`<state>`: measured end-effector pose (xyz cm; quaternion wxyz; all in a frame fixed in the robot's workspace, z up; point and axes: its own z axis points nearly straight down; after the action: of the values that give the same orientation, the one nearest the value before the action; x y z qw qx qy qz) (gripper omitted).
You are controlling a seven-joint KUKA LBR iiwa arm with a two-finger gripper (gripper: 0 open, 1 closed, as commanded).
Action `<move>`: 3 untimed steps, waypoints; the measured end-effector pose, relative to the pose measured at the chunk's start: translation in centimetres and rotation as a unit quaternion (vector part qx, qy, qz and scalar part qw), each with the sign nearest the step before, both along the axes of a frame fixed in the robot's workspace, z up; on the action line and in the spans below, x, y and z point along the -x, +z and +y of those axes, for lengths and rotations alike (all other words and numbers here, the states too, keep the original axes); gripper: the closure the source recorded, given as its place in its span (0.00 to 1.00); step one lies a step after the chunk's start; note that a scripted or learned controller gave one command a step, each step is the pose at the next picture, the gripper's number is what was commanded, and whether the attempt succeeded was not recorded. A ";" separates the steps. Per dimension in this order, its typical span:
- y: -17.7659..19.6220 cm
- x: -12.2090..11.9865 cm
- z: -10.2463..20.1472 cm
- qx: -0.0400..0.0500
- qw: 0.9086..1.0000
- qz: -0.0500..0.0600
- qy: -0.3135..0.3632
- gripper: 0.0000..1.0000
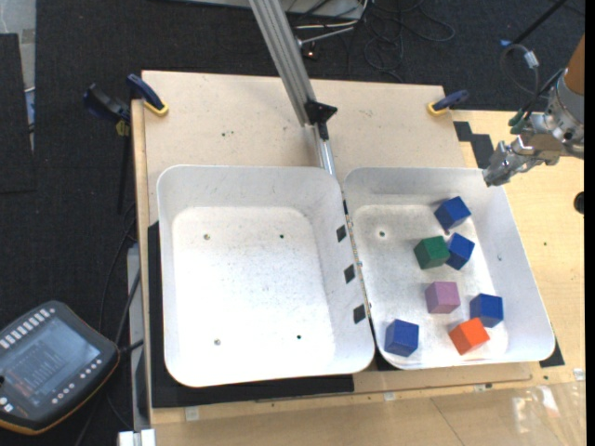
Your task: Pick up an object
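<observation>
The right bin (516, 249) holds several small cubes. Blue cubes lie at the back (453, 212), beside a green cube (461, 250), near the right wall (487, 309) and at the front left (402, 336). The green cube (431, 252) touches a blue one. A purple cube (442, 296) sits mid-bin and an orange cube (469, 335) lies at the front. My gripper (498, 169) hangs above the bin's back right corner, apart from all cubes, with nothing seen between its fingers.
The left bin (177, 249) stands beside the right one. A slanted metal pole (284, 49) crosses the back of the bench. Clamps (147, 96) (448, 102) sit at the bench's back corners. A teach pendant (46, 365) lies at the lower left.
</observation>
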<state>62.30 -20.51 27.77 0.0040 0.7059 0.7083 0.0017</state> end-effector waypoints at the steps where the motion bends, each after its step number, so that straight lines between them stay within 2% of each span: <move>1: -1.6 0.3 5.0 -0.002 1.000 0.005 0.002 1.00; 2: -2.8 1.2 11.1 -0.003 1.000 0.005 0.002 1.00; 3: -3.0 2.9 15.9 -0.003 1.000 0.005 0.002 1.00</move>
<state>59.44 -4.65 24.72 -0.0014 0.7045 0.7097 0.0000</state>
